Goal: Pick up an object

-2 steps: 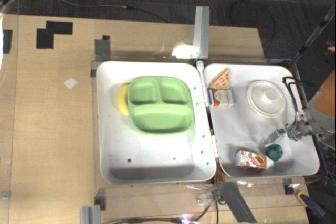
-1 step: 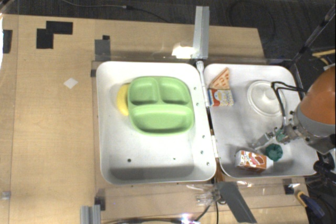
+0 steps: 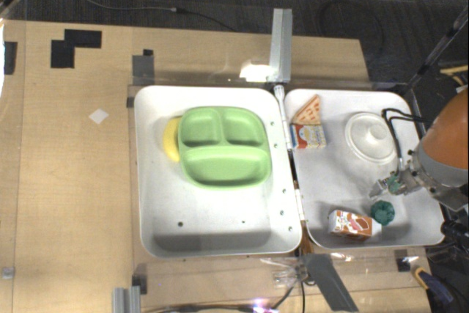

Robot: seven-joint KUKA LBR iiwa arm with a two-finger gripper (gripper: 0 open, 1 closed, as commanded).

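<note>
My gripper (image 3: 387,185) hangs low in the right bin (image 3: 322,231), arm coming in from the right edge. How it is set I cannot tell; too small and blurred, nothing seen held in it.

Closest candidate: small teal ball-like object (image 3: 382,212), just below the gripper tip in view, near but apart. Roundish, no long axis to line up with. Judging by this, the next move is a short drop toward it.

Next nearest: small carton (image 3: 350,224), orange-brown and white, lying down-left of my tip, long axis running left-right. Its print is not readable.

Up-left of me, close: white lidded bowl (image 3: 370,137), upright. Farther left, against the divider: a small box (image 3: 308,135) with red and blue print, illegible, and a triangular pizza-slice toy (image 3: 307,111) touching its top edge.

Well apart to my left, other bin (image 3: 212,231): green divided plate (image 3: 223,145) with a yellow item (image 3: 170,139) poking from under its left side.

No brand text legible anywhere.
</note>
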